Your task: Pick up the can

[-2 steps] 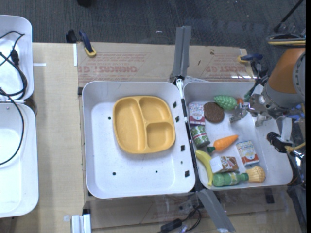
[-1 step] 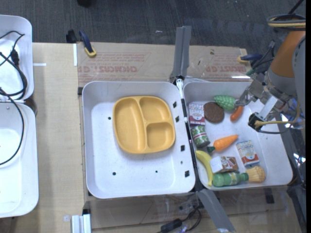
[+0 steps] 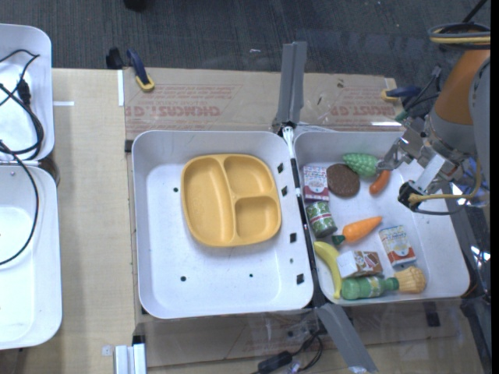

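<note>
Two shallow white plastic bins sit side by side on the bench. In the left bin lies a yellow plastic plate with three hollows. The right bin is full of toy food.

The small round metal can with a green label is in the right bin, close to its left wall and about halfway between the far and near edges. It looks like it lies on its side, with its long way pointing roughly from the far edge to the near edge, a bit slanted. A red and white box is just beside it on the far side. A yellow banana is just beside it on the near side. An orange carrot is near it on the right.

The grey metal gripper hangs by the bin's far right corner, over a bumpy green toy. I cannot tell if it is spread or pressed together, and it holds nothing I can see.

The can lies to the left of the gripper and nearer the near edge. It looks hard, smooth and shiny, so it may roll or slip.
</note>
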Robot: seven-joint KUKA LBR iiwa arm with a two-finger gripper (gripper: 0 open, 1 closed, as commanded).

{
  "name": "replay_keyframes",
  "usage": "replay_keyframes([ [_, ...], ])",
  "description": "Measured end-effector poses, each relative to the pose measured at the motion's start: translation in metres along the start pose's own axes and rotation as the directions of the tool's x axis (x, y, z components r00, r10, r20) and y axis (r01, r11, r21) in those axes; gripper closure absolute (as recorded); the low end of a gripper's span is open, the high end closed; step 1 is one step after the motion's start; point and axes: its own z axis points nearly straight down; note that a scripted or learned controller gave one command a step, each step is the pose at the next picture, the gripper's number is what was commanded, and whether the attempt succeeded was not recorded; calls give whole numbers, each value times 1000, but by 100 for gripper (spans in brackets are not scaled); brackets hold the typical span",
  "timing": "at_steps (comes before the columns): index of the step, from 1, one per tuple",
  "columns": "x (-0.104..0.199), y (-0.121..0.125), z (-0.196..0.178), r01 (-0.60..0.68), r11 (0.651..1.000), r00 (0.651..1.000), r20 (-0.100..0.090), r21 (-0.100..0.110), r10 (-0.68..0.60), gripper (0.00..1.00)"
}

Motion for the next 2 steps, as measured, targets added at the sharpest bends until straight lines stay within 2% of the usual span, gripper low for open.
replay_keyframes([
  [1, -43, -73, 72, -98, 995, 995, -7, -5, 98, 0],
  [2, -43, -71, 62, -99, 995, 995, -9, -8, 99, 100],
])
